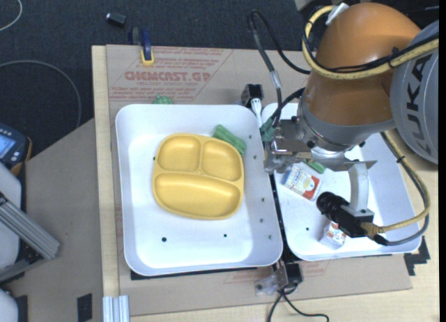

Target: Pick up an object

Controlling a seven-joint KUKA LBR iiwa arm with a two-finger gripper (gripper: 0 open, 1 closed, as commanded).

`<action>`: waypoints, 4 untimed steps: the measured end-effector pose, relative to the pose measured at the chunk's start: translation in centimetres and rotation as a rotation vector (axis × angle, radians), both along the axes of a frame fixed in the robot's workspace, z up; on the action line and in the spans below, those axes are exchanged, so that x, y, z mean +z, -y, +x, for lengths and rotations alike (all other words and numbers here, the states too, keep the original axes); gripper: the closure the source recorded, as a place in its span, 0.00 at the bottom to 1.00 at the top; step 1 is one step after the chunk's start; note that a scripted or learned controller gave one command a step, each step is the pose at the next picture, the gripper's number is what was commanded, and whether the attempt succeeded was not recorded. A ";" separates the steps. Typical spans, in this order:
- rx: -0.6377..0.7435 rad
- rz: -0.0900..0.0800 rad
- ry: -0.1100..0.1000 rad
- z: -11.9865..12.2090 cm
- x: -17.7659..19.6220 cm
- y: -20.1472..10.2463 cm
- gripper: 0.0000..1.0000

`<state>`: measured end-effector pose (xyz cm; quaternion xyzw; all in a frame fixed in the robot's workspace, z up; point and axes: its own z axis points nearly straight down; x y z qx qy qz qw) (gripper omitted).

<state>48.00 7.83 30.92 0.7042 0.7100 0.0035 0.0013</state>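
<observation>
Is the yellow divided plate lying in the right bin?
No, the yellow divided plate lies in the left bin, while the right bin holds a small carton under the arm.

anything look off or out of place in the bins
Nothing looks spilled or broken. One small oddity: the green object in the left bin is wedged partly under the far rim of the yellow divided plate. In the right bin, a small carton lies flat and tilted beneath the arm.
</observation>
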 end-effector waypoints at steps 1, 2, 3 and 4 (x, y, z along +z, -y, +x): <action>0.001 0.002 0.006 0.0 9.3 -6.1 1.00; -0.006 -0.003 -0.003 0.0 9.8 -5.7 1.00; -0.004 -0.003 -0.001 0.0 10.8 -5.7 1.00; -0.003 -0.003 0.002 0.1 11.8 -5.8 1.00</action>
